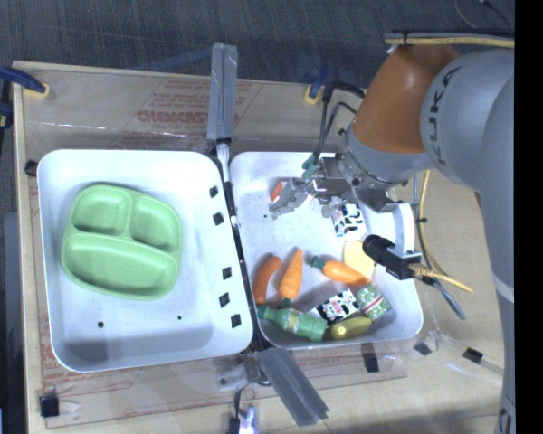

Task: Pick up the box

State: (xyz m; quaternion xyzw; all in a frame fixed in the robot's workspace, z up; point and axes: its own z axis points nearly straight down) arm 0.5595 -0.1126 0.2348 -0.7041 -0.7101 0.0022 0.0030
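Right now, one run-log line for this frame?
phase: reach | end effector: over right bin, upper part | box: in right bin, not seen held | left bin: green tray

Red print runs across the clear sheet (176, 107) taped over the surface (452, 369) in the upper middle of the frame, above the two bins. One larger word there seems to begin with "CHEM", but the letters are too blurred to read for certain. Dark lettering stands on the grey arm (452, 98) at upper right, beside the orange band; it cannot be made out.
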